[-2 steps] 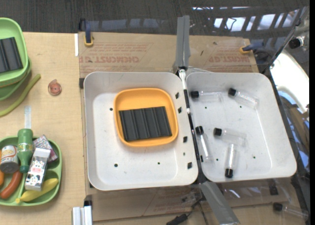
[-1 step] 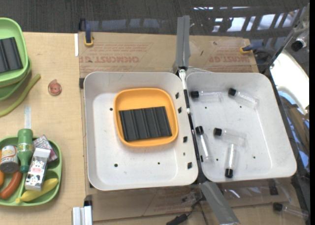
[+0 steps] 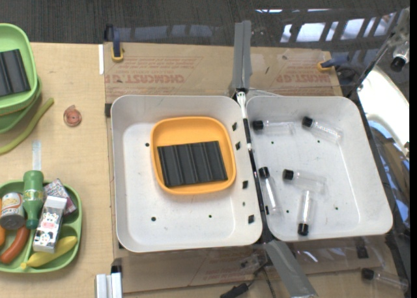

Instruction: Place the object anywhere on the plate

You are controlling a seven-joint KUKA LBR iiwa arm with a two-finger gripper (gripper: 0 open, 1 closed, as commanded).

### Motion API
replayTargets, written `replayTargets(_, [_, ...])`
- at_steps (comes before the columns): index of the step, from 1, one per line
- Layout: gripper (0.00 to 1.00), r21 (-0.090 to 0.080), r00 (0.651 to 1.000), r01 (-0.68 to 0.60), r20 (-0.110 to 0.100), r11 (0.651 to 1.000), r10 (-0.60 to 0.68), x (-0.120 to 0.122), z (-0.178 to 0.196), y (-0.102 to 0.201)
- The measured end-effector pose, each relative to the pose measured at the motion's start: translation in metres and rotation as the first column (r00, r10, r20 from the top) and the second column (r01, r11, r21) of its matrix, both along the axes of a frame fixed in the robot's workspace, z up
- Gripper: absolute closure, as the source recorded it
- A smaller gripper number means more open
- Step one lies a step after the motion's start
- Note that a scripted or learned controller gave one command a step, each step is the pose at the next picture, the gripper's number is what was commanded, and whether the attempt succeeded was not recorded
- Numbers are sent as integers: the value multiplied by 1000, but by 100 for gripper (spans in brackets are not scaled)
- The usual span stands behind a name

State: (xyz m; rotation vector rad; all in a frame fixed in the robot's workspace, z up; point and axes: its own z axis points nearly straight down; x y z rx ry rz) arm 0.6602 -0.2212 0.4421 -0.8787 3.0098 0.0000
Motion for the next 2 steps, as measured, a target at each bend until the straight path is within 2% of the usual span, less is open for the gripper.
replayTargets(1, [100,-2,926,-377,1,926,377,0,0,0])
replayTargets(2, [100,-2,712,-702,0,712,702,0,-1,0])
